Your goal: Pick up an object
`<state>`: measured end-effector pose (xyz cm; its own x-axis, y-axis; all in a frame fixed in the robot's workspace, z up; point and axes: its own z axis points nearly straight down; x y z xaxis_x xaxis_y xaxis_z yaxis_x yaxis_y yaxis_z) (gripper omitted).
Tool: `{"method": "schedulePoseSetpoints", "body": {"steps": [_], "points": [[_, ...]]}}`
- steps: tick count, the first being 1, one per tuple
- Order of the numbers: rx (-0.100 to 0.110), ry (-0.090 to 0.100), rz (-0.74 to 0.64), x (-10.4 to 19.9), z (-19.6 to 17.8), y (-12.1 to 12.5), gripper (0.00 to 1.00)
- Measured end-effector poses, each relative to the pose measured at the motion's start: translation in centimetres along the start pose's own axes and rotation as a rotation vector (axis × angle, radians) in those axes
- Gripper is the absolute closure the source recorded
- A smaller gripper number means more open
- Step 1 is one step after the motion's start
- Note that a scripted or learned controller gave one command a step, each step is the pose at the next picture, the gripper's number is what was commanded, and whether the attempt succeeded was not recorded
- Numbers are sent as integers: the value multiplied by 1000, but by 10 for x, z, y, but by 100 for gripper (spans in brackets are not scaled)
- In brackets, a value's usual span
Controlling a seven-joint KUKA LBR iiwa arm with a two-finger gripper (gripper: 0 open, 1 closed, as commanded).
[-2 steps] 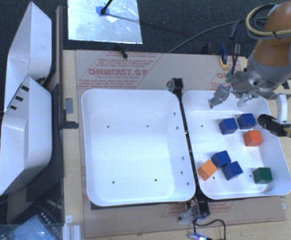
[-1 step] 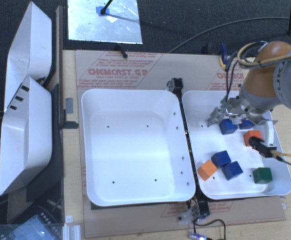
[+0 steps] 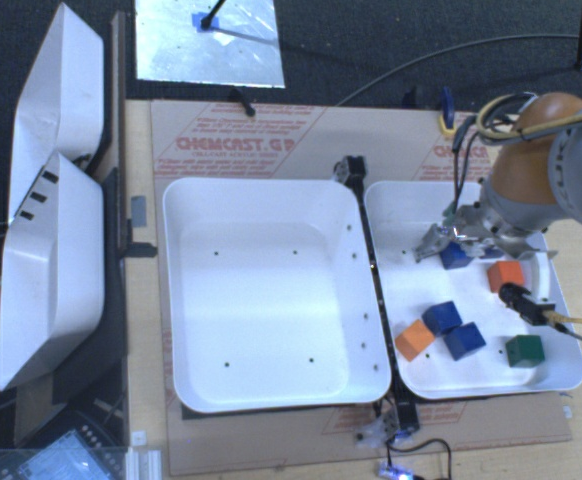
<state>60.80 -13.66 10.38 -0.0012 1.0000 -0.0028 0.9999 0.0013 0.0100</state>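
**While the Gripper Is Low in the Right Bin: Securing One Block**

Since the two bins stand side by side, first establish where the work lies. The left bin plays no part in this step; every candidate lies in the right bin.

1. Arm. The arm enters over the far right side of the right bin and bends down toward its floor.
2. Gripper. The gripper is low in the far half of the bin. Whether it is spread or pressed together cannot be told from this view, so do not treat anything as held.
3. Target. The blue block lies on the bin floor at the gripper's near edge, touching it or just beside it. It is judged to be the intended pick.
4. Neighbours. An orange block lies near the target, to the view's right. A second blue block, a third blue block, a second orange block and a green block lie toward the near rim, apart from the target.

Procedure: centre the gripper over the blue block and square it to two flat opposite faces. Close only once the block is bracketed, then lift straight up. Keep clear of the orange block, which a sideways correction could knock.
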Motion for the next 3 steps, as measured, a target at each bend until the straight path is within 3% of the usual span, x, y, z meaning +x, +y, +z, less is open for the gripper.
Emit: {"method": "schedulePoseSetpoints", "body": {"steps": [3], "points": [[-4,-1,0,-3,0,5,0]]}}
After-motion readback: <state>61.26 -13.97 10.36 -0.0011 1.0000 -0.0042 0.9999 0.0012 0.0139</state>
